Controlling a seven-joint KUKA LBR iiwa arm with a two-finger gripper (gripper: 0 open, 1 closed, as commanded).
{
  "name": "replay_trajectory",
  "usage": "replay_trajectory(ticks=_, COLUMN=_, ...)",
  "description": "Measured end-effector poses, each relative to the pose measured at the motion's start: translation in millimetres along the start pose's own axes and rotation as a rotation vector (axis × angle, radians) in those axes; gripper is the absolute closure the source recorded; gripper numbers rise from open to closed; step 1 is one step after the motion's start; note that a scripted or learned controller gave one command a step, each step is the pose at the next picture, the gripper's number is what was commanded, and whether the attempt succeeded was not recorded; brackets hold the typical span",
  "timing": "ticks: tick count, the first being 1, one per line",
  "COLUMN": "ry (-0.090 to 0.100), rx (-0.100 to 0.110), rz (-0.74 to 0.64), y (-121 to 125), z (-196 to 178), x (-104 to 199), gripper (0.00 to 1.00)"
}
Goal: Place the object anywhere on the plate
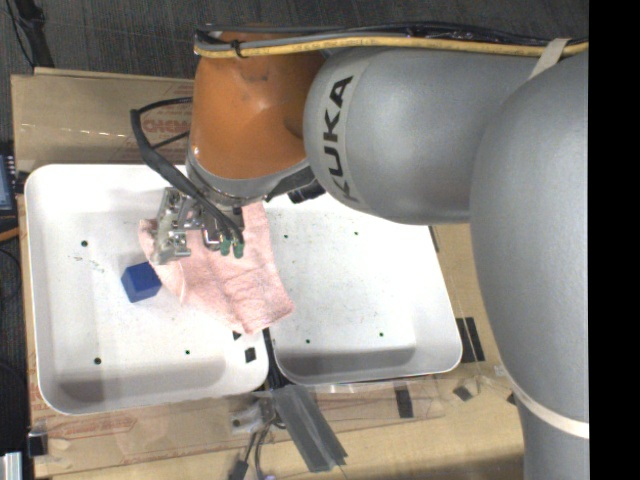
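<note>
Blue block and pink cloth under the gripper in the left bin.

A small, hard-edged blue cube sits on the smooth white floor of the left bin, just below and left of the gripper, apart from it. A soft, crumpled pink cloth spreads beneath the gripper and drapes right over the rim toward the right bin. The metal gripper seems to touch the cloth; whether it is clenched or released cannot be told from this angle.

Grey KUKA arm, orange band
</note>
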State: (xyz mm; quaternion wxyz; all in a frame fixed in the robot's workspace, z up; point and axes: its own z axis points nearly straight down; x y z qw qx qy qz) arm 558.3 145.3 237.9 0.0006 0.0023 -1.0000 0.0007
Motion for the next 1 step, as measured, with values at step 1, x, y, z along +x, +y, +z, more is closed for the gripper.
replay_trajectory(ticks=1, ry=0.000, rx=0.000, rz=0.000, y=-0.1, z=-0.2, x=-0.1, gripper=0.00)
